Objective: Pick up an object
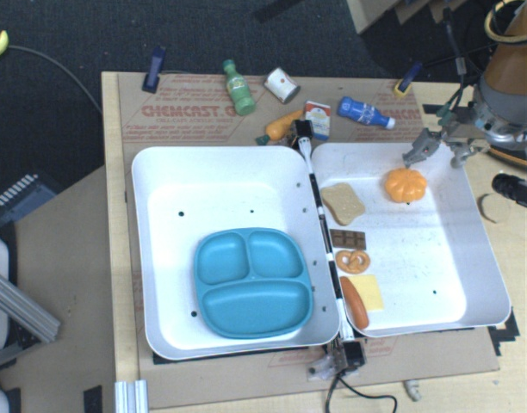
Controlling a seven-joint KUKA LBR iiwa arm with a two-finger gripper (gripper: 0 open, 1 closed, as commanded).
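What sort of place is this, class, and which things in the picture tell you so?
Probably a robotics lab bench set up for grasping trials. A robot arm's gripper hangs over two white bins, toy food such as an orange pumpkin lies in them, and cables trail nearby.

Robot lab, bench (203,101), white bins (160,188), cables (48,58)

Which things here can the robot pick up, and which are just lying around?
For the job: pincer, orange pumpkin, bread slice, chocolate bar, pretzel, hot dog, cheese slice.

Lying about: green bottle, blue bottle, white can, blue tray.
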